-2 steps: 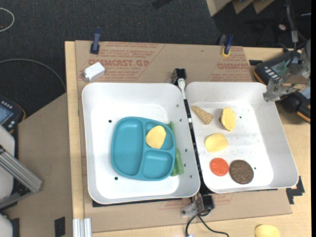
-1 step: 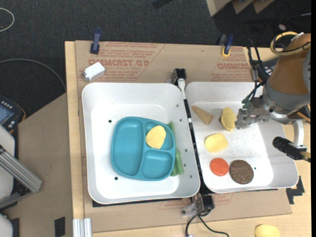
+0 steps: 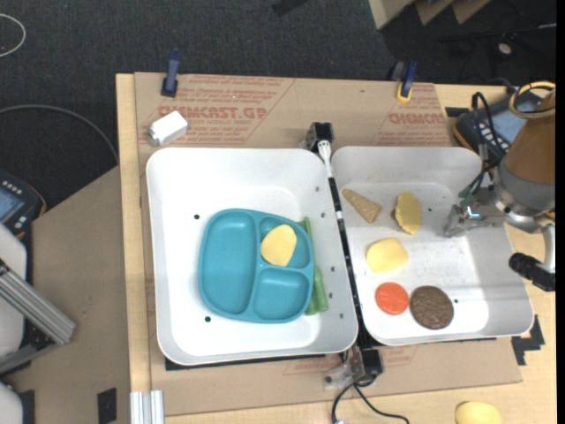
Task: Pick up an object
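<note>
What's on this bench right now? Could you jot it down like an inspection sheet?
Surface: bench bearing left bin and right bin.
Job's things: right bin holds wedge, yellow slice, yellow lump, red disc, brown disc; left bin holds teal tray with a yellow piece.
Clutter: white block, two clamps.
Grippers: gripper low over right bin, holding nothing seen.
Cables: black cable by the arm.
Surroundings: dark floor.

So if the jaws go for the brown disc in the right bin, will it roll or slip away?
The brown disc lies flat, so it probably won't roll. Its low profile may give the jaws little edge to catch, so it could slide on the bin's smooth floor. The orange ball sits right beside it and might get nudged.
</note>
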Motion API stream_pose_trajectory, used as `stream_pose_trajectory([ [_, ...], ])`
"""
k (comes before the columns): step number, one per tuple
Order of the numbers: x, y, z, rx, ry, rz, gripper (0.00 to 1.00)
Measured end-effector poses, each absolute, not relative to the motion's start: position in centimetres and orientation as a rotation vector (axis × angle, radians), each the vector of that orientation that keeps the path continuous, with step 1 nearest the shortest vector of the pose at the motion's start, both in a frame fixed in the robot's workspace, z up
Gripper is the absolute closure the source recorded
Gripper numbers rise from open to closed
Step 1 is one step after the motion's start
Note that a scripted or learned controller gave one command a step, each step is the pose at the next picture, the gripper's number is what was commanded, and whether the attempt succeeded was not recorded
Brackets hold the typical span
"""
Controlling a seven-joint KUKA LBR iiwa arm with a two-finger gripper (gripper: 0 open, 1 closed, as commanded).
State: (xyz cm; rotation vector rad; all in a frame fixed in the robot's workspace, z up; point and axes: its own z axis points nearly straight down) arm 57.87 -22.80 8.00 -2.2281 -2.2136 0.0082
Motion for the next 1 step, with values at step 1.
stream_pose_trajectory([
  [1, 57.83, -22.38, 8.50, -2.222, -2.221, 0.001, 1.00],
])
